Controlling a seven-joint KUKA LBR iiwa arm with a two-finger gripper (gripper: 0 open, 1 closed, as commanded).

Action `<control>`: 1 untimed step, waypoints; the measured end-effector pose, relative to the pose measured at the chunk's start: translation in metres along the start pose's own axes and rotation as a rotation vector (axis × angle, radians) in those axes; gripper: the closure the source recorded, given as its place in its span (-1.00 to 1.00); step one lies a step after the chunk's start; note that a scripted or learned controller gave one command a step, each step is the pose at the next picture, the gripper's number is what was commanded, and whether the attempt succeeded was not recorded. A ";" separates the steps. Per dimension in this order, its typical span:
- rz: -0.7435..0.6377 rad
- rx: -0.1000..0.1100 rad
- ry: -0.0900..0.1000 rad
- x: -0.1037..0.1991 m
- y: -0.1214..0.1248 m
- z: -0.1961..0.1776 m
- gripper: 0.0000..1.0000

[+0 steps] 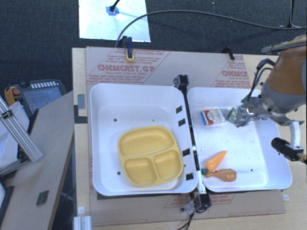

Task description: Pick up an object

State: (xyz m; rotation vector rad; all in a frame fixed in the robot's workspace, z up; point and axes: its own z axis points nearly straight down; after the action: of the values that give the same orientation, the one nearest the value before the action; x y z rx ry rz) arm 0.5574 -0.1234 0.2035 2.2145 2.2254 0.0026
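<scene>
— Gripper (240, 116)?
— We see it low in the right bin (268, 176), touching the small carton (213, 116); finger state we cannot tell.
— Carrot (216, 160)?
— Near the front, beside a brown gourd (221, 175).

I see a white carton (213, 116) lying flat just left of the end effector (238, 117); an orange carrot (216, 160) and tan drumstick (222, 174) lie together, well below it.
</scene>
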 end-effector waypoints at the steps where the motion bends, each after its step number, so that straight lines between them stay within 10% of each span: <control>1: -0.004 0.000 0.001 0.044 0.008 -0.002 1.00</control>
State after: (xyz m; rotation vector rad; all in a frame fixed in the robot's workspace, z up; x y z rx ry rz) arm 0.5650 -0.0798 0.2052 2.2113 2.2301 0.0037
